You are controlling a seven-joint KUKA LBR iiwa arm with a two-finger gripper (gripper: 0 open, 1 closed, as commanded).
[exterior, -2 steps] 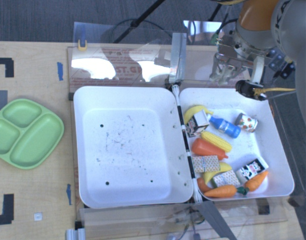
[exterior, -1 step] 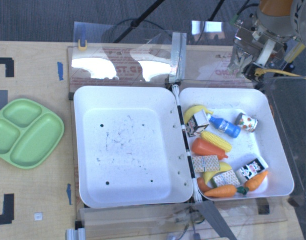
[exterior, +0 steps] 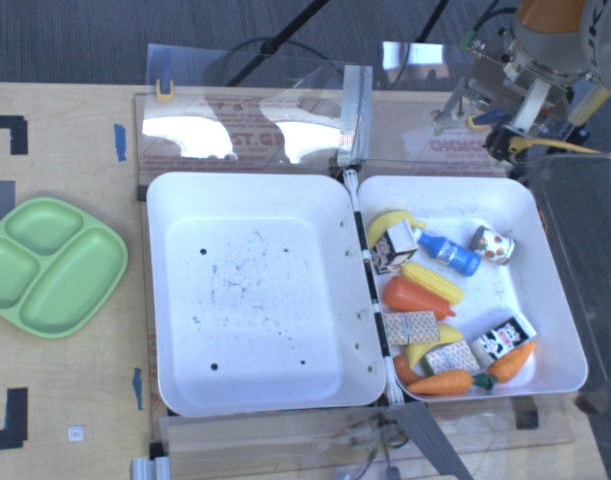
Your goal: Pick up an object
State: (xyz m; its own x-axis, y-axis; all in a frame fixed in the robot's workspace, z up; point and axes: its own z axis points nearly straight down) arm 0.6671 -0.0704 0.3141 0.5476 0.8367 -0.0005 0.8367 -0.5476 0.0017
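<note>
The right bin holds a heap of toy food along its left side and front. In it I see a yellow banana, a small printed box, a blue bottle, a corn cob and an orange pepper-like piece. A small round white and red cup lies apart near the back right. At the front lie a checkered block, a black and white carton and two carrots. My gripper hangs high beyond the bin's back right corner, above none of these things.
The left bin sits beside the right one, sharing a middle rim. A green divided plate rests on the bench at far left. Clear plastic panels stand behind both bins. Blue and black tape marks dot the bench.
</note>
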